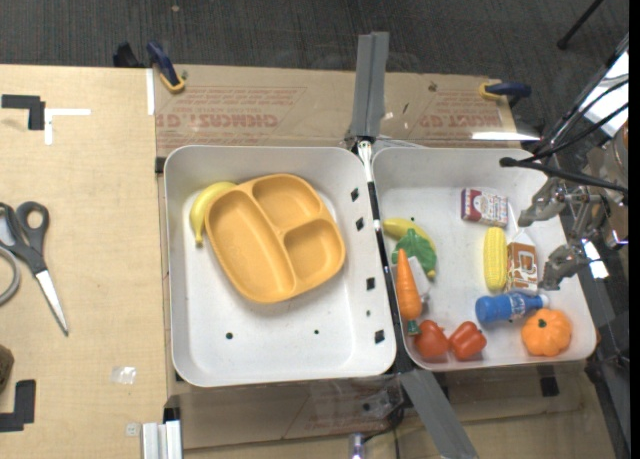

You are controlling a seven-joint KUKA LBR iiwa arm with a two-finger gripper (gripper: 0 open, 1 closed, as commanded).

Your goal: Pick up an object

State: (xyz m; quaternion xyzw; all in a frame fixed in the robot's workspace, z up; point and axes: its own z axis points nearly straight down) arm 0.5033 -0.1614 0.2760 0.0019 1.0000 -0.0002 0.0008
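Note:
The right bin point(455, 182) holds several toy foods. Among them are a red and white carton point(484, 206), a yellow corn cob point(494, 258), a brown packet point(522, 265), a blue bottle point(506, 307) and an orange pumpkin point(547, 333). A carrot point(408, 287), a green vegetable point(416, 252) and two red peppers point(432, 340) lie along its left and front sides. My gripper point(542, 244) hangs over the bin's right edge, just right of the brown packet. It is open, with nothing between its fingers.
The left bin point(200, 347) carries a yellow divided plate point(275, 237) with a banana point(205, 205) tucked behind it. Scissors point(35, 252) lie on the wooden bench at far left. Clamps and cardboard sit behind the bins.

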